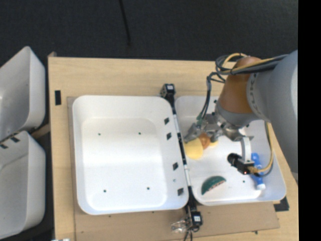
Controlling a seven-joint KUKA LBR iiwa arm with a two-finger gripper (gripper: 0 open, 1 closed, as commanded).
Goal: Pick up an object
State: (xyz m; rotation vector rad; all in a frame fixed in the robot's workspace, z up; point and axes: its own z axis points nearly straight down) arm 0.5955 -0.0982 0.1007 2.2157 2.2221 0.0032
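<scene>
at the right bin's (pixel 235 192) left wall the gripper (pixel 203 136) is down against a yellow fruit-like object (pixel 194 150); whether it is clamped on it i cannot tell. the lift is not yet done.

Two white bins: left bin (pixel 120 157), right bin (pixel 228 196). Inside the right bin, one yellow lump (pixel 194 150) at nine o'clock, one green wedge (pixel 213 183) at six, one blue-and-white piece (pixel 257 173) at four.
</scene>
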